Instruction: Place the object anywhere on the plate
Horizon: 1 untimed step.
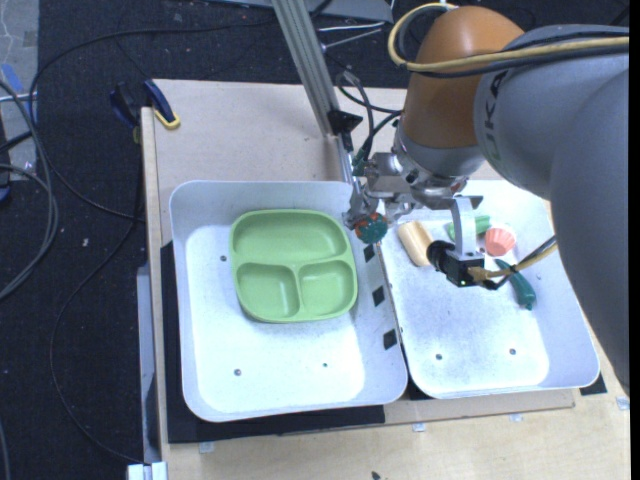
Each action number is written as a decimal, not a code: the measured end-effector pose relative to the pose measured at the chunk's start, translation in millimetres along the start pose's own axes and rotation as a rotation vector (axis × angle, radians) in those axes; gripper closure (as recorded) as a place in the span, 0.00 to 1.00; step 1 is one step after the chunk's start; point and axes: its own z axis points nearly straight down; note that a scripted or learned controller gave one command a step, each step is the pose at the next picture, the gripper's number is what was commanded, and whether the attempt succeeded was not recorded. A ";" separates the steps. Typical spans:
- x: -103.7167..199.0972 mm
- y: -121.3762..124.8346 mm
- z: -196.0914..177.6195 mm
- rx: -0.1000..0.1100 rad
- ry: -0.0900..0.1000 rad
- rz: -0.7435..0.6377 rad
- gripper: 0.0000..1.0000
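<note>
A: What sort of place is this?
B: A robotics lab. Black cables (60, 183) trail across the dark floor, an aluminium rail (305, 48) leans overhead, and two white bins (195, 368) sit on a plain wooden worktop (250, 133).

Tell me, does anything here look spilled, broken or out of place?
Nothing stands out. The green three-compartment plastic plate lies flat in the left white bin. A few small toys, among them a tan cylinder and a pink piece, lie loosely in the right white bin, under the grey arm.
</note>
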 end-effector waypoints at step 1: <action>58.2 7.3 -5.1 0.001 0.000 0.000 1.00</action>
